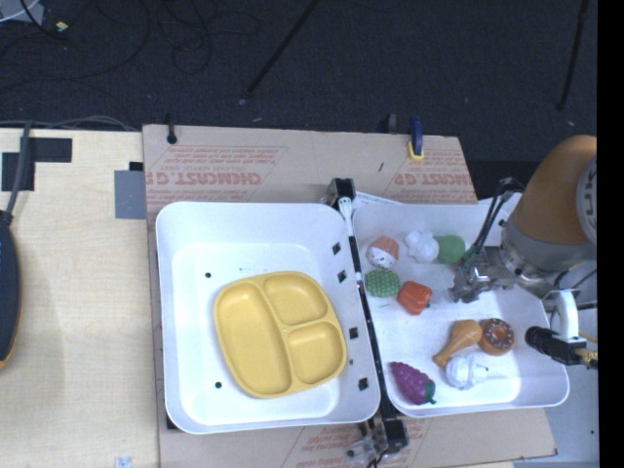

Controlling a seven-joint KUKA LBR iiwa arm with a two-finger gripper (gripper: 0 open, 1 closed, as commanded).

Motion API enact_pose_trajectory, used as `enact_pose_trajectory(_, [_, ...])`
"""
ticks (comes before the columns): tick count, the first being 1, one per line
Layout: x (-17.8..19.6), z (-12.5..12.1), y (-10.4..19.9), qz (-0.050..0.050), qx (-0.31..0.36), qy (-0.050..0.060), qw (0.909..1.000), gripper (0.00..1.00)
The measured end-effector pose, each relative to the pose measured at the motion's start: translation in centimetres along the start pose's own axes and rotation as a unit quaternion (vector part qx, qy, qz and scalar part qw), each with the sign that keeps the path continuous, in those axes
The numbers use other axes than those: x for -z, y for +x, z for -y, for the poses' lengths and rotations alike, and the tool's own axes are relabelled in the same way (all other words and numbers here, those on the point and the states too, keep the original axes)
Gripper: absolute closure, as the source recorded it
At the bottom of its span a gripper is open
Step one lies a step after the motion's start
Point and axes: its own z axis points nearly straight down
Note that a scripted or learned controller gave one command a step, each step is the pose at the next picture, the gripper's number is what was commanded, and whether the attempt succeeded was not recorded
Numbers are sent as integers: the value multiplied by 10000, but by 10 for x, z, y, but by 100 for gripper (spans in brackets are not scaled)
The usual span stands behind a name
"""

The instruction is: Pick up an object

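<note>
The claw (469,283) hangs low over the right bin (546,390), a small dark metal cluster at the end of the grey arm (546,247); it is too small and dark to tell how it stands, and nothing can be seen in it. Just left of it lies a red-orange pepper (414,297), blocky and glossy like moulded plastic, near but apart from the claw. Beside the pepper sits a green ball (381,283) with a bumpy, dotted skin. Above these are a small round pink-and-white piece (383,252), a lumpy white piece (421,245), and a smooth green round thing (450,250) partly behind the claw's linkage. Below the claw a tan drumstick (460,340) lies aslant, its thick end touching a brown donut (497,336) with pale speckles. Under them rests a white lumpy toy (466,370) whose shape is hard to make out, and left of it a cluster of purple grapes (413,382) near the bin's front wall.

The arm's orange band (556,178) is cut off by the frame's right side.

The left bin (185,291) holds a yellow tray (278,332), smooth plastic with three rounded compartments, lying tilted. Both bins stand on brown cardboard (292,169) printed with red lettering, set on a pale wooden worktop (68,359).
</note>
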Motion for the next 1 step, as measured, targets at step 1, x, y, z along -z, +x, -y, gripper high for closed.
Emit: enact_pose_trajectory(1, [103, 52, -4, 0, -44, -23, 10000, 100])
